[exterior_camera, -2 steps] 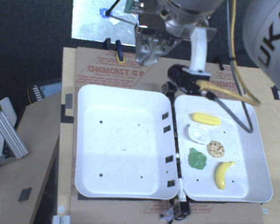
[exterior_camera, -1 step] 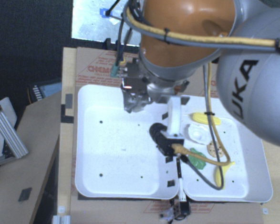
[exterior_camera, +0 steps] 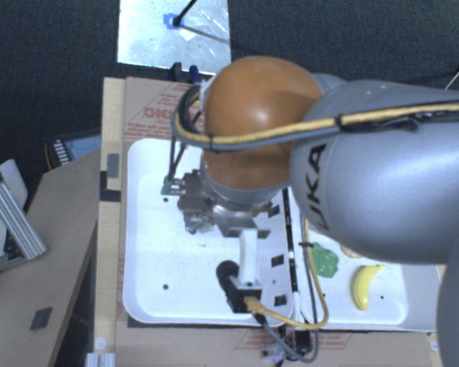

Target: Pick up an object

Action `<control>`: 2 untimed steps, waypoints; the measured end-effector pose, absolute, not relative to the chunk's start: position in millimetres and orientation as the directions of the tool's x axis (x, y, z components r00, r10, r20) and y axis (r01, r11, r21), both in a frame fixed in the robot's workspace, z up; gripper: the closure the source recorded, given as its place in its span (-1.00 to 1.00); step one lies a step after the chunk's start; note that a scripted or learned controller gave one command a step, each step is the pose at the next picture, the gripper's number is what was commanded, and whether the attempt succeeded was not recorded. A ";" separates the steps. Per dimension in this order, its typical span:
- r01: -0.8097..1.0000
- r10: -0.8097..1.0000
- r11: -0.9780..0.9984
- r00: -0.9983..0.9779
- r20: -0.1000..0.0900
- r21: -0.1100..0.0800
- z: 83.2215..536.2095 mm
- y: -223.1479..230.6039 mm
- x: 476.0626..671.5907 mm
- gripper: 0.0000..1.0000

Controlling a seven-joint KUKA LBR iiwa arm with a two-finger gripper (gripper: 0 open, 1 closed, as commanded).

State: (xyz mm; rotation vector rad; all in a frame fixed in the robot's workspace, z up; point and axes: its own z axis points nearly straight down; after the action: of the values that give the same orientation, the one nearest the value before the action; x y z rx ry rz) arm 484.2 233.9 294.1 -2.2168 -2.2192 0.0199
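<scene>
A yellow banana (exterior_camera: 366, 286) lies in the right bin (exterior_camera: 389, 314), near its front. Just left of it sits a small green object (exterior_camera: 325, 261), partly hidden behind the robot's cables. My gripper (exterior_camera: 195, 214) hangs low over the middle of the left bin (exterior_camera: 148, 244), under the orange wrist band, and the wrist hides most of it. I see no object at the gripper.
The grey arm covers the back of both bins and most of the right one. A cardboard sheet (exterior_camera: 149, 106) lies under the bins, and a cardboard box (exterior_camera: 60, 245) stands to the left. A shiny sheet (exterior_camera: 174, 22) lies beyond the bench at the back.
</scene>
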 end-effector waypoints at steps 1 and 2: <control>1.000 1.000 -0.006 0.006 -0.006 -0.009 193.7 176.7 485.5 1.00; 1.000 1.000 0.004 -0.004 0.006 0.019 345.1 190.5 528.4 1.00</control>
State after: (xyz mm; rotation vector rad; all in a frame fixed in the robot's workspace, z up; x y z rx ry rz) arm 528.4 190.5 345.1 -2.2228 -2.2324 -0.0284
